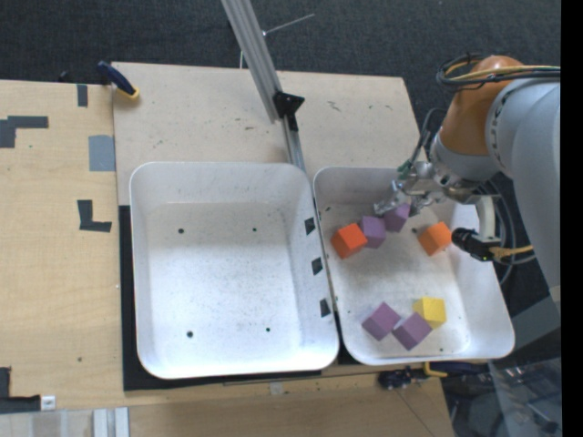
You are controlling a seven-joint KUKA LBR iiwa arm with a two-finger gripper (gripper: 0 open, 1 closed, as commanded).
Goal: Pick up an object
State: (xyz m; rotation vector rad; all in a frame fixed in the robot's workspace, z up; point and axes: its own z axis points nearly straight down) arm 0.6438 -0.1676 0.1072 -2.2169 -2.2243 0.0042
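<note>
My gripper (pixel 404 198) is low in the far part of the right bin (pixel 483 330), under the grey arm and its orange band (pixel 474 116). A small purple cube (pixel 396 218) lies directly below the gripper's tip, touching or nearly touching it; I cannot make out whether it is gripped. Just left of that lie another purple cube (pixel 373 231) and an orange cube (pixel 349 240). A second orange cube (pixel 434 238) sits to the right of the gripper.
Near the front of the right bin lie a yellow cube (pixel 432 310) and two purple cubes (pixel 382 320) (pixel 412 331). The left bin (pixel 146 198) stands beside it. A slanted metal rail (pixel 260 53) crosses above the bins' shared wall.
</note>
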